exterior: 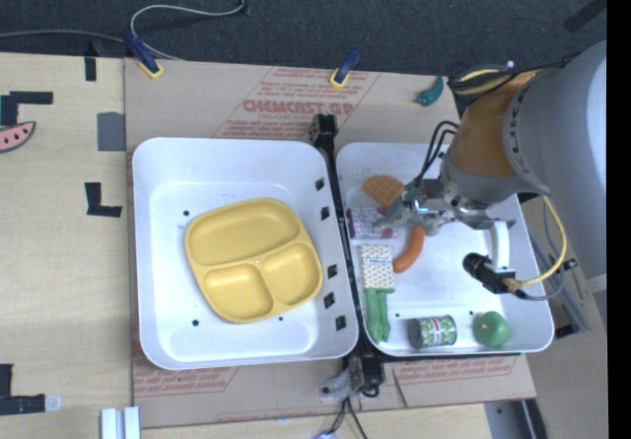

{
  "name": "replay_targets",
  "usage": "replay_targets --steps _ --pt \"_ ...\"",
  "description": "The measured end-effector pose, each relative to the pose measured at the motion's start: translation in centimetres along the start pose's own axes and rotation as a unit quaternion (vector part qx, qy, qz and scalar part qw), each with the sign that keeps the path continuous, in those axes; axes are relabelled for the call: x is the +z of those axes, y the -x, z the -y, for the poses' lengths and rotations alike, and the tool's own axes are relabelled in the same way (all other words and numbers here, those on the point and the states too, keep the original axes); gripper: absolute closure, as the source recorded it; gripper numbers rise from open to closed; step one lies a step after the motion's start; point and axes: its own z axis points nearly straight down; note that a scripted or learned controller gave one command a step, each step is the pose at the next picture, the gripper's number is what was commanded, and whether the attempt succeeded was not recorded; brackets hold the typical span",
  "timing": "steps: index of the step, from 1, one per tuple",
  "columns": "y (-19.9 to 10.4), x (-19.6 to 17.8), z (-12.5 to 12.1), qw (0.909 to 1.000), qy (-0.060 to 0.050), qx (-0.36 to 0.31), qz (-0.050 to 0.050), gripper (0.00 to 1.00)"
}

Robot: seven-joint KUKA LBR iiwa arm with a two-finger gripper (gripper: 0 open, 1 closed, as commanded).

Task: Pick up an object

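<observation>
My gripper (416,207) hangs low over the upper middle of the right bin (523,324), coming off the grey arm with its orange band (483,136). An orange sausage-shaped piece (409,249) lies just below it, tilted. A round tan-orange piece (383,190) sits just to the gripper's left. A pinkish clear wrapper (363,223) lies against the bin's left wall. Lower down are a checkered packet (375,265), a green pod-like piece (379,315), a small green-labelled can (432,331) on its side, and a green ball (492,329).
The left bin (158,329) holds a yellow three-part plate (254,257). A black divider (335,230) runs between the bins. A black cable end (485,271) hangs off the arm over the right bin. Clips and a cord lie on the cardboard behind.
</observation>
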Motion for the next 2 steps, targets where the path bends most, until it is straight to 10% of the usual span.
replay_targets --steps 1,2 --pt "-0.1 -1.1 -0.1 1.0000 0.001 0.000 -0.001 1.00" --pt "-7.4 -9.6 3.4 1.0000 -0.004 -0.001 -0.001 1.00"
